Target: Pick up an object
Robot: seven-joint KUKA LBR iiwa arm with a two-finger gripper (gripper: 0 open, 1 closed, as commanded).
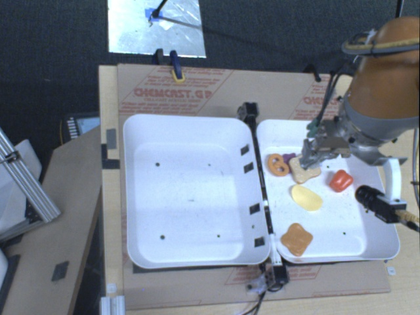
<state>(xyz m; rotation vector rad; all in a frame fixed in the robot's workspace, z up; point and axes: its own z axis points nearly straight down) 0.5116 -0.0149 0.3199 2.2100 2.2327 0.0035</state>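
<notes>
Carefully now: lower gripper squarely over the beige block in the right bin, beside the pretzel, confirm grip before lifting, finger state impossible to tell here.

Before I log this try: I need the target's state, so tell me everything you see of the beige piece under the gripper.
The beige piece is flat, pale tan and biscuit-like, lying in the right bin near its upper middle. The gripper sits right over its upper part, hiding it. Its left edge lies beside an orange pretzel-shaped toy.
</notes>
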